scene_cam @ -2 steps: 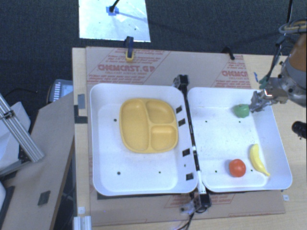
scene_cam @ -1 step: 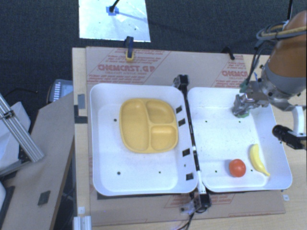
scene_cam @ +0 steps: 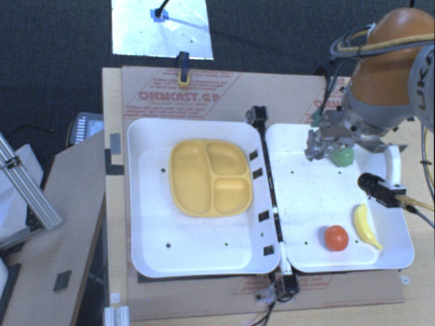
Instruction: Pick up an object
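Note:
My gripper hangs over the back part of the right bin, under the grey and orange arm. A small green object lies right beside the gripper on its right, partly hidden by the wrist. I cannot tell whether they touch. Near the bin's front edge sit a red tomato-like ball and, to its right, a yellow banana, both well apart from the gripper.
The left bin holds a yellow divided plate in its middle. A ridge with black clips separates the two bins. A brown board lies beneath them, with a yellow clamp at its back edge.

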Robot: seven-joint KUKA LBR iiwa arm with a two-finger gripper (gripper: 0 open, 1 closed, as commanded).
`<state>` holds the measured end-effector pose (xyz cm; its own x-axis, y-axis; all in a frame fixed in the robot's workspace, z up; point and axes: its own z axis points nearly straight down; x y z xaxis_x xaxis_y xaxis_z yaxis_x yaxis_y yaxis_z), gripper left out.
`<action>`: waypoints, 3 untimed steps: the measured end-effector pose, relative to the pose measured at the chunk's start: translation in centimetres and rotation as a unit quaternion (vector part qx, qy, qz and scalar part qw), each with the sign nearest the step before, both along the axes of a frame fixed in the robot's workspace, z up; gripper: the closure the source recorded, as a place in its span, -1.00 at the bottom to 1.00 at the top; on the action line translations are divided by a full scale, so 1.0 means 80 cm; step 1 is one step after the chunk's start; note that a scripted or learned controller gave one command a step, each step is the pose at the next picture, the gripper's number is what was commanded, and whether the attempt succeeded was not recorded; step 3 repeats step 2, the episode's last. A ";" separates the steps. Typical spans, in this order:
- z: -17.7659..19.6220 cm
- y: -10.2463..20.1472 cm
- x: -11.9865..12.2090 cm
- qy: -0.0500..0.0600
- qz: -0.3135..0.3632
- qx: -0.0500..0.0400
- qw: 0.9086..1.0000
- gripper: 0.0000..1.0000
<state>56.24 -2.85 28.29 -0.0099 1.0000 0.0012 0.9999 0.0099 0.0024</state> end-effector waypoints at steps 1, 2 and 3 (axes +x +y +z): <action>-0.004 0.059 0.014 0.000 -0.001 0.000 1.000 1.00; -0.032 0.127 0.020 0.001 0.000 0.000 1.000 1.00; -0.032 0.127 0.020 0.001 0.000 0.000 1.000 1.00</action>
